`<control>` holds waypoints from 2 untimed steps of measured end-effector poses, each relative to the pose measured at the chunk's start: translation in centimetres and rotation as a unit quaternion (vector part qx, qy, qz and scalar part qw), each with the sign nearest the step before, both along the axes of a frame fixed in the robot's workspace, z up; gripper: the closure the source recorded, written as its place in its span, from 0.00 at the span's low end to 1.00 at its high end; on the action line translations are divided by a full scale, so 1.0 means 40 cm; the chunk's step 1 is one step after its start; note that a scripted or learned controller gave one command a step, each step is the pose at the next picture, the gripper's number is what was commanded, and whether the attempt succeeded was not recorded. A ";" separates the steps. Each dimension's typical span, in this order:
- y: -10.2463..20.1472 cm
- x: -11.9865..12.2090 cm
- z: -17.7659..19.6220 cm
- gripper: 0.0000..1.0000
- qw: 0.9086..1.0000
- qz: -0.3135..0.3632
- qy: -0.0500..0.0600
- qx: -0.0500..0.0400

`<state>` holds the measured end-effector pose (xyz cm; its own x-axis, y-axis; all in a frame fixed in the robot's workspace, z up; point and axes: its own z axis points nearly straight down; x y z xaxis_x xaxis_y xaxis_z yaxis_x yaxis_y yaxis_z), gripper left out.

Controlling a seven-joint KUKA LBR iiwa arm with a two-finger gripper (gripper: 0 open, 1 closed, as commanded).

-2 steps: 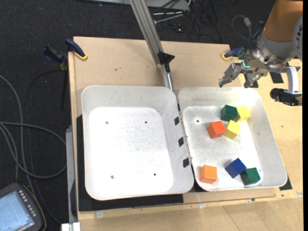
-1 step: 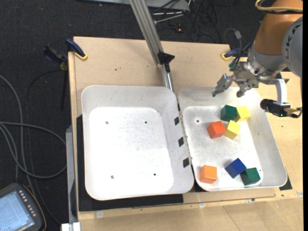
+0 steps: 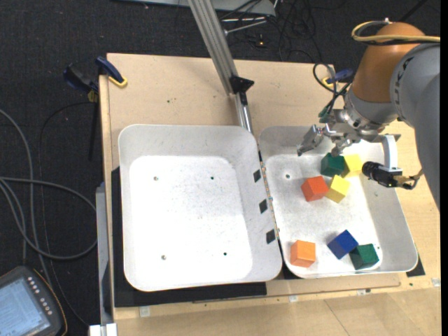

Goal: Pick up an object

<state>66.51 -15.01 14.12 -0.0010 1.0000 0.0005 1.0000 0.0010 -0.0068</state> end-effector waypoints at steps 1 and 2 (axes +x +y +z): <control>-0.004 0.015 -0.045 0.00 1.000 0.000 -0.014 -0.004; -0.005 0.015 -0.025 1.00 1.000 0.000 -0.014 -0.004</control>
